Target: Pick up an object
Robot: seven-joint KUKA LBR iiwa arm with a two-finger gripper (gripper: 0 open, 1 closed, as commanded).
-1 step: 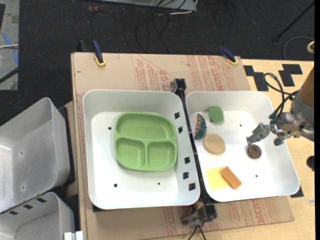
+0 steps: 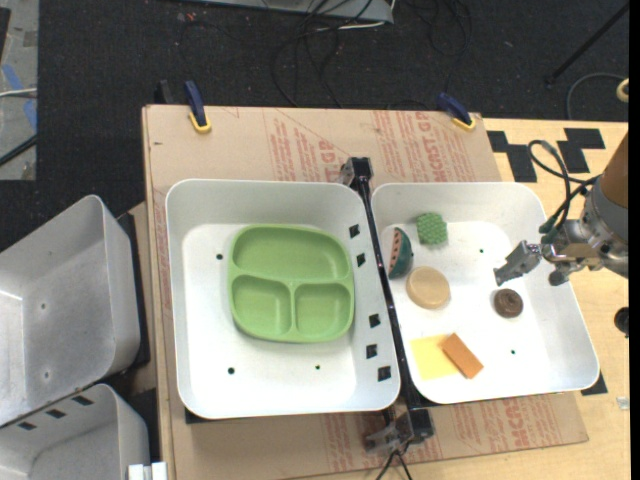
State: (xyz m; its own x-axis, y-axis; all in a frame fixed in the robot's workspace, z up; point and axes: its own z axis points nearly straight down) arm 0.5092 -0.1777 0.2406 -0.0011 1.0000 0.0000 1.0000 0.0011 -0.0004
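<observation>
In the left bin (image 2: pixel 190 298) a green divided plate (image 2: pixel 292 283) lay alone near the middle, far from the arm, so a reach to it looked unlikely. In the right bin (image 2: pixel 560 368), near its left wall, a watermelon-slice toy (image 2: pixel 401 251) lay beside a small green knobbly piece (image 2: pixel 432 229), with a tan round disc (image 2: pixel 429 288) just below them; toward the front edge a yellow flat piece (image 2: pixel 432 358) touched an orange block (image 2: pixel 463 355). A dark brown round piece (image 2: pixel 509 303) sat near the right wall, and it was the object nearest the gripper (image 2: pixel 538 263). The fingers appeared spread wide, and nothing was between them. The risk, as I judged it, was that the gripper stood a little above and to the right of the brown piece, not centred over it, so a straight descent could catch only its edge and push it away, or the fingers could close on air. The piece also looked low and flat, which gives little to hold. The grey arm (image 2: pixel 612 208) entered from the right edge of the surface, and its wrist leaned toward the bin's right side.
</observation>
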